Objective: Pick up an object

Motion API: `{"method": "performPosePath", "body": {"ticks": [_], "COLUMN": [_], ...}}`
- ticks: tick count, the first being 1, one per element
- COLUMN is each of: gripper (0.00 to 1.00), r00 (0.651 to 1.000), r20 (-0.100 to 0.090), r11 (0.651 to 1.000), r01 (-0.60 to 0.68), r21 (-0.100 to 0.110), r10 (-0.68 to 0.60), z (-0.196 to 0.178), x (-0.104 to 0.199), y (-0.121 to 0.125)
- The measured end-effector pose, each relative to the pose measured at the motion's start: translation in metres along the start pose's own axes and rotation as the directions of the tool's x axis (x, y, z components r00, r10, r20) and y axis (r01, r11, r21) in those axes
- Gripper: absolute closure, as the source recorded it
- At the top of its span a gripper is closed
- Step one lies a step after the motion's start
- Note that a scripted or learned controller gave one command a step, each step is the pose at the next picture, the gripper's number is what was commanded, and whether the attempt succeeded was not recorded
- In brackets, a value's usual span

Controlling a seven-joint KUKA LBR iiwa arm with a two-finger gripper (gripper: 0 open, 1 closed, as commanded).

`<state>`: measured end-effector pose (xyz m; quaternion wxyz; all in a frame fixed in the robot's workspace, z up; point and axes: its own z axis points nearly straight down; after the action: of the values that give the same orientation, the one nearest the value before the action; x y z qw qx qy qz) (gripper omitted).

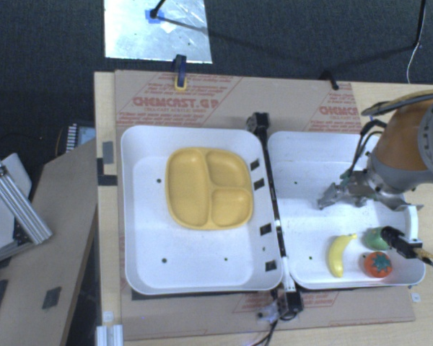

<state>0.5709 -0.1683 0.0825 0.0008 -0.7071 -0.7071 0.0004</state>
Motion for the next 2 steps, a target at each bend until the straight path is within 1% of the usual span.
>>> {"method": "performPosePath", "body": {"ticks": [1,2], "gripper": [1.00,1.00], "r00": [1.000,1.000], "r20": [0.002,0.003], "r11": [1.000,1.000], "r01": [-0.001,-0.002], "r21": [-0.005,-0.008], "r10": [0.001,0.002], "z": [-0.013,-0.064], "x": [-0.001,-0.011], "y": [0.002,0.006]}}
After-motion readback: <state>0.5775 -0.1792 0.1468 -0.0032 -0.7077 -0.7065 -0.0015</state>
